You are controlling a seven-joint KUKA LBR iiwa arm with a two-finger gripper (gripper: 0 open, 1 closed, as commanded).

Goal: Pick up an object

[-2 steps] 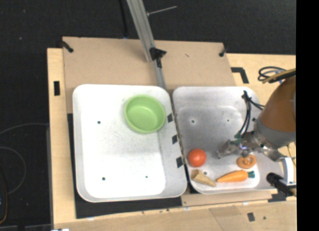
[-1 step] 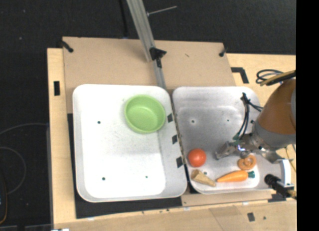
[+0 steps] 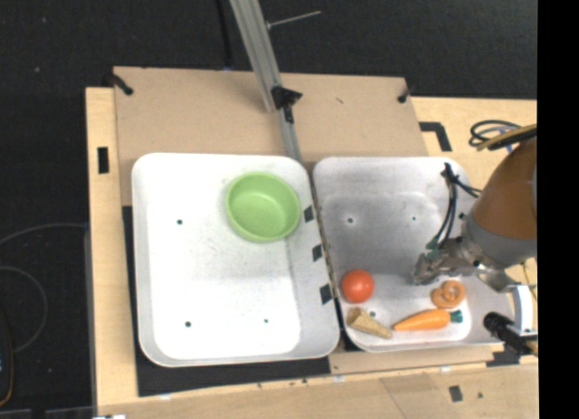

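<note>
A bench seen from above at a slant, with two shallow white bins side by side. The left bin (image 3: 181, 299) holds one green bowl (image 3: 263, 207), upright, toward its 1 o'clock corner. The right bin (image 3: 380, 200) is scuffed grey over its middle and carries all its loose things along its near edge.

In that near strip, a red tomato (image 3: 357, 286) sits at about 7 o'clock in the bin, close to the wall it shares with the left bin. Just below it, at 5 o'clock from the tomato, lies a tan wedge (image 3: 368, 323). An orange carrot (image 3: 422, 321) lies on its side just right of the wedge, its tip pointing toward it. A small orange ring (image 3: 447, 295) sits just above the carrot's thick end.

The arm (image 3: 508, 204) comes in from 3 o'clock. Its gripper (image 3: 434, 266) hangs low over the right bin, just at 11 o'clock from the ring and well right of the tomato. Whether the pincer is wide or narrow cannot be told; nothing is seen between its tips.
</note>
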